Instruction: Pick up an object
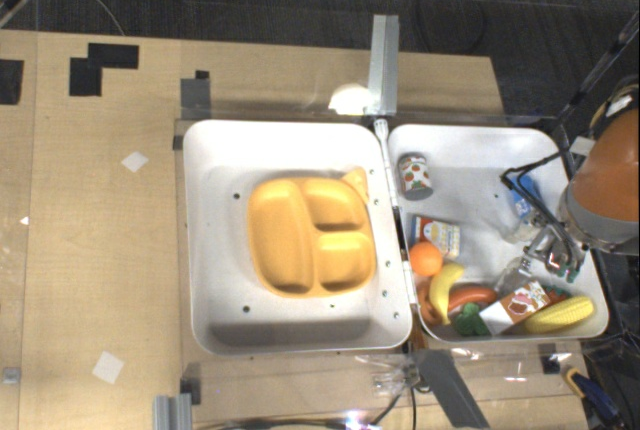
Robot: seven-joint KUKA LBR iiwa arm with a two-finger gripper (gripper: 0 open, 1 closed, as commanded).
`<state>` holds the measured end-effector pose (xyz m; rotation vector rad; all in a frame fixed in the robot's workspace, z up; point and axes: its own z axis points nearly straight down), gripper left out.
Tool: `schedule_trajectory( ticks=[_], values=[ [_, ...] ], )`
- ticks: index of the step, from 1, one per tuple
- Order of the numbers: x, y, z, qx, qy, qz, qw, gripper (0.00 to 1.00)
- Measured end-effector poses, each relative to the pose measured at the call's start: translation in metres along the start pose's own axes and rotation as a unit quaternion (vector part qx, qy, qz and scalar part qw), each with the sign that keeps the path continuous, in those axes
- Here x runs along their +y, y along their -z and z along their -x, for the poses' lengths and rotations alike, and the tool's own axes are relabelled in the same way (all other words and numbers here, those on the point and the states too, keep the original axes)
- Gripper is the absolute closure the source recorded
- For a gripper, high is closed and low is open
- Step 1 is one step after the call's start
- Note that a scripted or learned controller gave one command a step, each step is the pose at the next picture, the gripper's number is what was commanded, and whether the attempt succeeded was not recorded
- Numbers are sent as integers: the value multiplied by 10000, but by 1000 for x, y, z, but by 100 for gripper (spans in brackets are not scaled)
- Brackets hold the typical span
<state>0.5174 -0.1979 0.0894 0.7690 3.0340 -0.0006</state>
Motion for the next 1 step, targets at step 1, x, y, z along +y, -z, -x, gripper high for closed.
schedule_trajectory(
  ticks=[1],
  values=[
    [66, 14, 52, 23, -2274, -6, 9738, 0]
  ],
)
